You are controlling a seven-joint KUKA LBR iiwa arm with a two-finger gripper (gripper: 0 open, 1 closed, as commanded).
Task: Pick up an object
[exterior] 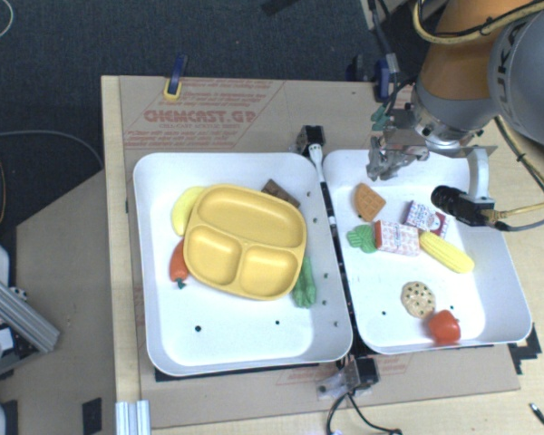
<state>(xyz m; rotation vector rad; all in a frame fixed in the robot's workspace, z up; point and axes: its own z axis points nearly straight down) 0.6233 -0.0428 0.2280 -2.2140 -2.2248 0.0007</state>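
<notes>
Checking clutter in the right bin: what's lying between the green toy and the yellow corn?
In the camera view, a red-and-white patterned packet lies between the green toy and the corn, touching or nearly touching the green toy.

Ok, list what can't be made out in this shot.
- Fingers of the gripper: blurred against the right bin's rim, so open or shut is unclear.
- Brown item, yellow item, red item and green item in the left bin: each partly hidden under the yellow divided tray.
- Labels on the small cartons: too small.
</notes>
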